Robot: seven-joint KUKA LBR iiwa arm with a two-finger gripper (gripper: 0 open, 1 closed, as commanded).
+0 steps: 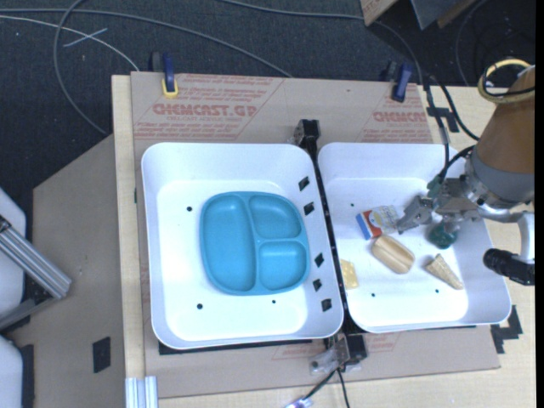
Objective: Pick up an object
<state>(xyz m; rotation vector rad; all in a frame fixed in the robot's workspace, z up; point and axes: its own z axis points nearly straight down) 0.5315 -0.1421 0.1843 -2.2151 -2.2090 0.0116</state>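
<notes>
The gripper (pixel 422 212) hangs low over the right bin (pixel 374 308), reaching in from the right, its metal fingers (pixel 414 217) pointing left and slightly down. They look spread a little apart, with nothing visible between them; how wide the gap is cannot be told exactly from this angle. Just off the fingertips, to their left, lies a small packet (pixel 376 222) with a red and blue end and a pale crinkled end; the tips are very near its crinkled end, and whether they touch it is not clear. Just right of the fingers, under the gripper body, sits a small dark teal piece (pixel 442 236). Below the fingers lies a tan bread roll (pixel 393 254), tilted, close to the packet's lower edge. Right of the roll and below the teal piece lies a tan wedge (pixel 444 270), pointing down and right. Farther left of the roll, against the bin's left wall, is a small yellow bit (pixel 348 274). Behind the gripper the arm (pixel 510 143) rises grey with its orange band. Well to the left of the fingers, past the divider of black clips (pixel 310 211), the left bin (pixel 161 253) holds a blue three-part plate (pixel 253 241) lying flat near its middle. Both bins rest on a cardboard sheet (pixel 127 228).
</notes>
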